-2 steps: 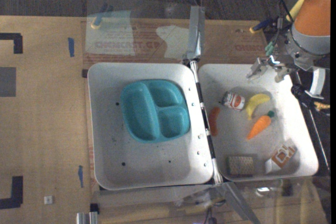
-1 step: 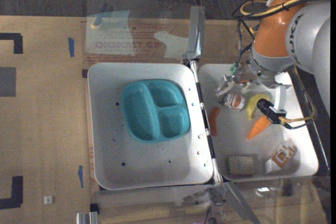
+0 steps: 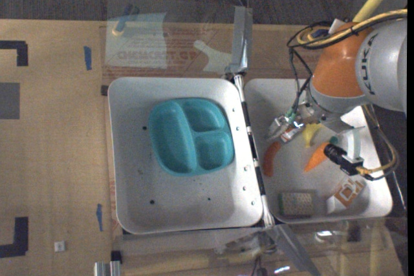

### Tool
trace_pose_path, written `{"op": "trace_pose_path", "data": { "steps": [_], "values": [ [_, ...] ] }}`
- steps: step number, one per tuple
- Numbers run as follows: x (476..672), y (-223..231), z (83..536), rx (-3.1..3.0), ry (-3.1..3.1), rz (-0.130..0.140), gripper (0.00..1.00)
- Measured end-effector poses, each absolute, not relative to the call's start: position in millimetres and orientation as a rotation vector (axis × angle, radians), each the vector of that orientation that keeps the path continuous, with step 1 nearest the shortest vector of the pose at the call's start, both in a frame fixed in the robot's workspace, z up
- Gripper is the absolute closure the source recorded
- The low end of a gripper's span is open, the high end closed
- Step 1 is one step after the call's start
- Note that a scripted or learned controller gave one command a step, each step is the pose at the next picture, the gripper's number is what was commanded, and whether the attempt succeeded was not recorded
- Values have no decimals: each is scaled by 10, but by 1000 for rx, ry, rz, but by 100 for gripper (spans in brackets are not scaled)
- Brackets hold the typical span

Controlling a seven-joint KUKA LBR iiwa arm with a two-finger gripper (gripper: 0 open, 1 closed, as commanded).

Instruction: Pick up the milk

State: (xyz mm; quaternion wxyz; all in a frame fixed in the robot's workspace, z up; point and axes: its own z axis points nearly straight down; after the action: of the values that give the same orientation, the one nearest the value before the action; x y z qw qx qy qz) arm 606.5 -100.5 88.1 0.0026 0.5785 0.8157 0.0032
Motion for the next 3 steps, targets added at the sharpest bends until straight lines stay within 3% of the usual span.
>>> {"op": "trace_pose_path", "data": {
  "steps": [1,2,3],
  "values": [
    [5784,-1331,1985,1752,2605,1,0],
    [5066,-2022,1835,1713,2635,-1,0],
    [5185,-1636,885,1739,2609,2,0]
  ]
}}
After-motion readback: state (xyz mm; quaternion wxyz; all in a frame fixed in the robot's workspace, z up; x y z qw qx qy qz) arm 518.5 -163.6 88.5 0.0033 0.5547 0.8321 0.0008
